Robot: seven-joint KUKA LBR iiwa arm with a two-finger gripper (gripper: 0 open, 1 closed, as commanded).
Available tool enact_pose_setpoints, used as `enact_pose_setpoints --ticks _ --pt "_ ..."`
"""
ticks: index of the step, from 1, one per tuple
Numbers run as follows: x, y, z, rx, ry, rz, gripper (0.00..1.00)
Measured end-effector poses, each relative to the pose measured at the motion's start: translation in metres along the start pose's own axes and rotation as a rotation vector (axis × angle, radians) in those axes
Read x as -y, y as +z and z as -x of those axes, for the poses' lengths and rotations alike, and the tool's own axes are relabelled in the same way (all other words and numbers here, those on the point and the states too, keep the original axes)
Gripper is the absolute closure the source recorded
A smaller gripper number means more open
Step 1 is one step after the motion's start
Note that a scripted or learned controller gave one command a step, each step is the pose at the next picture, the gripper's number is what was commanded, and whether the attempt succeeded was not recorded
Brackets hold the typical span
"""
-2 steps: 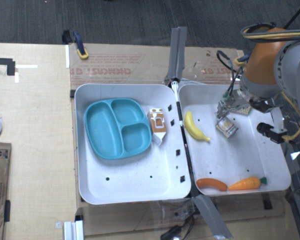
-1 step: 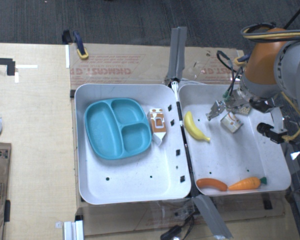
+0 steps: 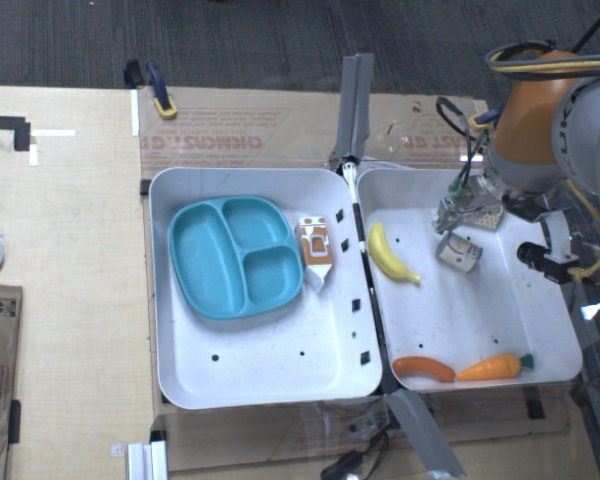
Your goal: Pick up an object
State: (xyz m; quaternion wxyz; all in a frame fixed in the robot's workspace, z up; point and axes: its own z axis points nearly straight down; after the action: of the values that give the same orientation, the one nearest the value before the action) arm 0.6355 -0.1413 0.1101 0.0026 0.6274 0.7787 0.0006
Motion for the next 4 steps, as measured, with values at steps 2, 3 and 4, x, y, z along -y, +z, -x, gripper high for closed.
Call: enact_pose_setpoints --ticks 2,3,4 --pt "0.000 -0.009 0.001 0.001 0.001 0.002 1.00" --pt "0.000 -0.009 0.001 0.001 0.002 0.001 0.00" --pt "0.054 0.019 0.032 -0.003 -0.028 -0.005 0.00"
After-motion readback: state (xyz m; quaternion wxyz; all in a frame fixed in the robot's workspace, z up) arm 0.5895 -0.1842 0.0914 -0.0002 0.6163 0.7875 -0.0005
